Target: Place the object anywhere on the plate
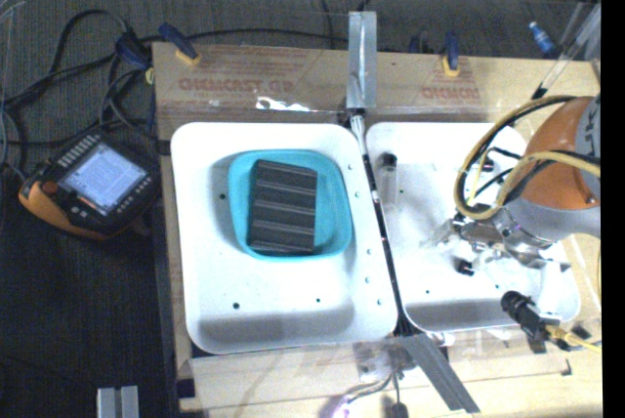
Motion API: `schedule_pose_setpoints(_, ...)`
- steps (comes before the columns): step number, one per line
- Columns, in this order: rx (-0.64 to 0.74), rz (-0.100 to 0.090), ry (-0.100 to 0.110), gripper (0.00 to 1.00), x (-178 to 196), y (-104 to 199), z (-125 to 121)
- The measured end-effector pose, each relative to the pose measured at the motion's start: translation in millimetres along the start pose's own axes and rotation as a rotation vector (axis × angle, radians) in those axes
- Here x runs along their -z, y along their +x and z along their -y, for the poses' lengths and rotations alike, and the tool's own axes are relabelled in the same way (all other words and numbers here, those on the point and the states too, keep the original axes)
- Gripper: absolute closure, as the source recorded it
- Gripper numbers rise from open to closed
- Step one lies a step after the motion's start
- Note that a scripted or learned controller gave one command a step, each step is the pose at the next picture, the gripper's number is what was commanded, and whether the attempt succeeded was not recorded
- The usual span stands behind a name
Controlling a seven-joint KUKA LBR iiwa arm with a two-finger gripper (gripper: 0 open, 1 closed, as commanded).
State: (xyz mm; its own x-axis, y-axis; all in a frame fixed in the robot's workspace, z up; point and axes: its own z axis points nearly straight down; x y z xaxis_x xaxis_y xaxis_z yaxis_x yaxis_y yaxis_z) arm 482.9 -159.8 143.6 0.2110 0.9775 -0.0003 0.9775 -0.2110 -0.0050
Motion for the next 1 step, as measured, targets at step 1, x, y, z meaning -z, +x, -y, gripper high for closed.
schedule_pose_setpoints(1,0.183,0.003,-0.003,0.0,107.7,-6.9,-14.0)
